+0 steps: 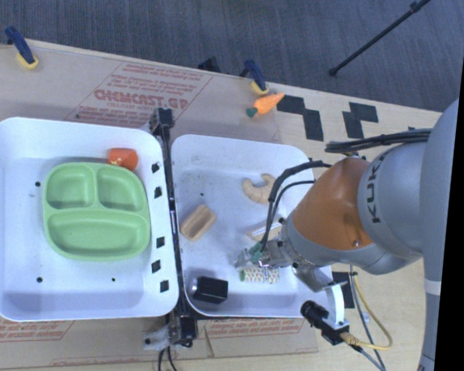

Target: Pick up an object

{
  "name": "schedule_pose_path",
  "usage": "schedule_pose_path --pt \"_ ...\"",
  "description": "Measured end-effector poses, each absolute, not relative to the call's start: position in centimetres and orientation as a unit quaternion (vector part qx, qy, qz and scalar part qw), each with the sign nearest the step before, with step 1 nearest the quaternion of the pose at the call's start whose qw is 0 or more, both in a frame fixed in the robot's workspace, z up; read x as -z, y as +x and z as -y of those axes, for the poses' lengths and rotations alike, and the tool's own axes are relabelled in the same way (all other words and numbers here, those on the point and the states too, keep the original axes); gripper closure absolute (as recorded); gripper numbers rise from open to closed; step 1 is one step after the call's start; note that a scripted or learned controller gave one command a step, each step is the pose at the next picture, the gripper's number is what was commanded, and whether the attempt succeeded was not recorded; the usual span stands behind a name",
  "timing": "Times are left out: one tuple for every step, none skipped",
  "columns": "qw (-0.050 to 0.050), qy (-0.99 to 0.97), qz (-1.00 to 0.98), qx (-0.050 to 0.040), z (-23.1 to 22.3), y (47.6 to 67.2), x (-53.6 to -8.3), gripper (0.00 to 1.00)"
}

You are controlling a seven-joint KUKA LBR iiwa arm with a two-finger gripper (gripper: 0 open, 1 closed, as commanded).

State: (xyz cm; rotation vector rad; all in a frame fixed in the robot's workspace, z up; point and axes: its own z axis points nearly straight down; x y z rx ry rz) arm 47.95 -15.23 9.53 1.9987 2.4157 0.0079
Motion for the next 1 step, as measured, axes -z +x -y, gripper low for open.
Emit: schedule_pose_path --pt "0.0 0.602 -0.799 0.0 11.34 48.05 -21.0 1.0"
